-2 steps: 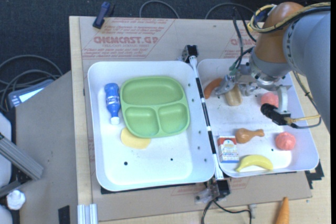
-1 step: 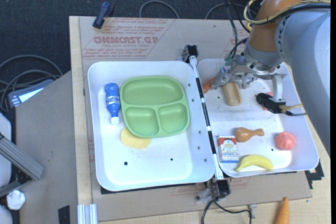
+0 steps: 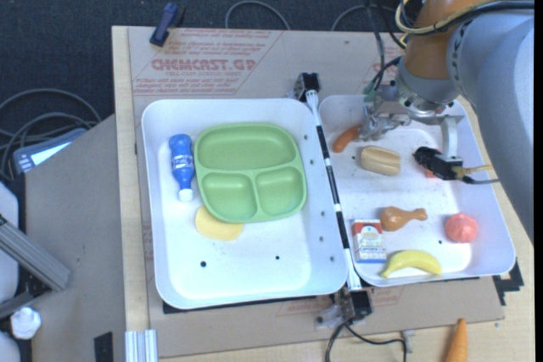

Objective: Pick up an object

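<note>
Two white bins sit side by side on the table, and I take the scene from the big things down. The arm reaches in from the right and hangs over the far end of the right bin. The left bin carries a green plate, with a blue bottle just beside its left edge and a yellow disc partly under its near edge. All of that lies well apart from the arm, so I leave it alone.

In the right bin the jaws are low over the far left corner. From this slant I cannot tell whether they stand wide or narrow, and I see no thing between them. Along the near edge lies a banana, well apart from the jaws. A tan roll lies just on the near side of them. A drumstick, a pink ball and a small carton lie between the roll and the banana. Smallest is an orange carrot, just to the left of the jaws, near the wall between the bins.

I judge this to be the approach step, with nothing picked yet. The roll and the carrot are the likely targets. The next move calls for centring the jaws over one of them, dropping the last bit, closing and lifting straight up. The carrot's place by the wall leaves little room, so I favour the roll.
</note>
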You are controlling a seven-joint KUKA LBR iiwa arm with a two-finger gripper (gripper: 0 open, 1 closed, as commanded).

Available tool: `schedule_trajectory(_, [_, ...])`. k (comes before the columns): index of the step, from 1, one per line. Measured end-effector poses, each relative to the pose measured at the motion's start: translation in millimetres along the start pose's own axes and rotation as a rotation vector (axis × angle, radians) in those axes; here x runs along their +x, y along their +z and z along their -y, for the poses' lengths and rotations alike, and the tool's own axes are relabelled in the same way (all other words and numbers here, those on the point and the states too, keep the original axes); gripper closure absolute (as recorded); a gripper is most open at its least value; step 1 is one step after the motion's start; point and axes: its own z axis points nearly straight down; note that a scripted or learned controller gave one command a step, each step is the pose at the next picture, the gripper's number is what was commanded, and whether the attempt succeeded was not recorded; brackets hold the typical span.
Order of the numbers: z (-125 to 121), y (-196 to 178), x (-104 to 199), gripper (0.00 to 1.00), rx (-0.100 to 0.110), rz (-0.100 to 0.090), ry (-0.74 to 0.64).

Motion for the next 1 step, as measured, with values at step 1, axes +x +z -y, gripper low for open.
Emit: schedule_trajectory(1, [0.5,0.2,-0.5,0.0,0.002,0.001,0.0])
